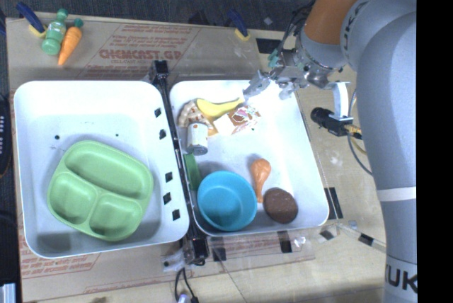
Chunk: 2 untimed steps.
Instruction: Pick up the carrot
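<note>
Nearest, front of the right bin [287,142]: a smooth blue bowl [226,200], round and plastic-looking, sits well below the fingers [255,88]; a dark brown rough lump [281,204] lies just beside it.
Orange piece [260,174]: tapered and matt, below the fingers and between bowl and lump. I can't tell what it is, but its colour could mislead a grasp.
Left bin [21,153]: white, shallow and hard-walled. It holds a pale green divided plate [100,188], far left of the fingers and lower.
Middle of the right bin: a small tin [197,139] on its side, a yellow banana [216,107] and a printed packet [241,119], all crowded just below and left of the fingers.
Fingers: hanging over the back of the right bin, close above the banana's tip. Whether they are parted or closed I can't tell from here, and I see nothing between them.
Arm [375,47]: grey, with the orange band, reaching in from the right.
Carrot [69,45]: far left of the fingers and a little beyond them. It lies outside both bins on the worktop [141,54], touching a green bottle [52,36].
Carrot's look: an orange cone with a green top, its thin end pointing toward me.
Handling, my guess: light, stiff and slightly slick, like a toy, so apt to roll or squirt out.
Where to grip: across the thick upper half, just under the green top and clear of the bottle.
</note>
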Each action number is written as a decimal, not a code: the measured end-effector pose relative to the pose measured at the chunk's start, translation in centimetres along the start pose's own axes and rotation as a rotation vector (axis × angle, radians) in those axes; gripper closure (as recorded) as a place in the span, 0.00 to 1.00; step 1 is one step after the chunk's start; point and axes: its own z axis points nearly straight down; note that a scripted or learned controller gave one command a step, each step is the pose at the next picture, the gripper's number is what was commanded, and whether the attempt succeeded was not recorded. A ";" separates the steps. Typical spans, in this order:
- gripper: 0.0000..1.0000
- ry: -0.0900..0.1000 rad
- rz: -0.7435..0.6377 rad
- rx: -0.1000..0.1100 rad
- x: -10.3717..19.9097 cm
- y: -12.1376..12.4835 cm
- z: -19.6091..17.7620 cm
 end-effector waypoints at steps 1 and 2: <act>0.00 0.001 0.026 0.003 -2.2 -10.4 11.1; 1.00 -0.001 0.013 0.005 -2.1 -10.2 10.0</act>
